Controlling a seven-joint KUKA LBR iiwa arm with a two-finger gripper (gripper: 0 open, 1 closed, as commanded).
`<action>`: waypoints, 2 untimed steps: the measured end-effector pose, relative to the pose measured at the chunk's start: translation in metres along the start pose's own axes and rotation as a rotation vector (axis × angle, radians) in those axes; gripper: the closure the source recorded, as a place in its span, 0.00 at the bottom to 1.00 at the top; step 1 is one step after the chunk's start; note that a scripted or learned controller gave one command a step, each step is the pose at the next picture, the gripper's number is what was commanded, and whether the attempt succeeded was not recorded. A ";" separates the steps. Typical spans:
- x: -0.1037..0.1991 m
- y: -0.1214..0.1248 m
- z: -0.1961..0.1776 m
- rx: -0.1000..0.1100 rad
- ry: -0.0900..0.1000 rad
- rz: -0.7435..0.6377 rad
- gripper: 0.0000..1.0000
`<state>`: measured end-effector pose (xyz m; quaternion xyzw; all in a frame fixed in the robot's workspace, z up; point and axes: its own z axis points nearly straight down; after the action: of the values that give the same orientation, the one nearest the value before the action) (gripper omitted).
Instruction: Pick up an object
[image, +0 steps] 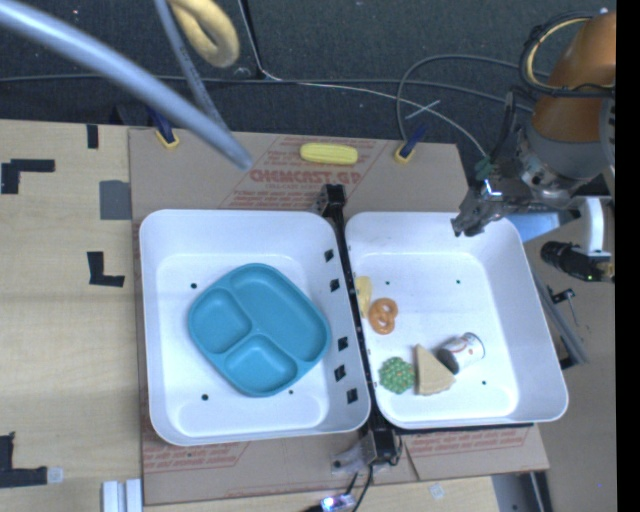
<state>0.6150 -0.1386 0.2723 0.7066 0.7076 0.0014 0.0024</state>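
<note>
Gripper (470, 222) hanging over the far rim of the right bin (500, 300), nothing visibly in it. Spread or pressed together? Can't tell from up here.

Pickable stuff well away from it, down at the bin's near end: small can (463, 348) closest, touching a tan wedge (432, 372), then a green ball (397, 375), and an orange ring (383, 315) off toward the divider.

Likely trouble: clipping the rim on the way down, or landing between can and wedge and just shoving both.

Red print on the cardboard (290, 178) beyond the bins looks like "CHEMCAST GP", rest too blurry.
</note>
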 end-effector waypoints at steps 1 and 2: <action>0.045 0.000 0.006 0.006 0.002 -0.003 1.00; 0.098 0.008 0.003 0.006 0.003 -0.005 1.00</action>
<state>0.6224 -0.0404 0.2690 0.7048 0.7094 0.0001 -0.0006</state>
